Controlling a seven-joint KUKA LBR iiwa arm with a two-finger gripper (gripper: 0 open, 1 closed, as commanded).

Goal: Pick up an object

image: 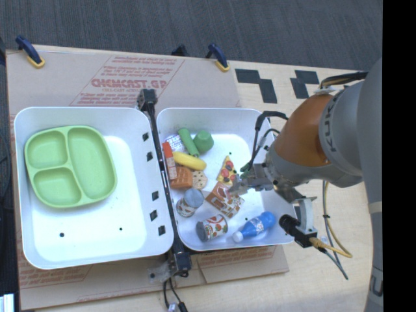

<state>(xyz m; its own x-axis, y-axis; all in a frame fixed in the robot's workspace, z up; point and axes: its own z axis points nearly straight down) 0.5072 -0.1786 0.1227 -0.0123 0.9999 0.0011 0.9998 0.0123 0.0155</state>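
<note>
Here we saw the gripper (pixel 242 182) lowered into the right bin (pixel 250 119), over that bin's right half, with the grey arm (pixel 344 135) and its orange band (pixel 305 132) coming in from the right edge of the view. Whether the fingers were spread or pressed together we could not tell, since the wrist hid them from above. The gripper sat right at the pizza slice box (pixel 225 188), a carton printed with a pizza picture that lay slantwise in the middle of the bin; we could not make out any contact between the two.

Around the box lay the other things in that bin. A blue bottle (pixel 255 227) lay on its side near the front wall, just beside a small printed cup (pixel 212 228). A grey can (pixel 190 202) lay left of the box. Above it we saw a brown cookie-like piece (pixel 188 178), a yellow banana (pixel 188 161) and a red carton (pixel 170 161) against the left wall. Two green items, a cucumber-like stick (pixel 188 140) and a rounder green piece (pixel 203 141), rested near the back.

In the left bin (pixel 84 239) a pale green divided plate (pixel 69 166) lay in the rear left part.
</note>
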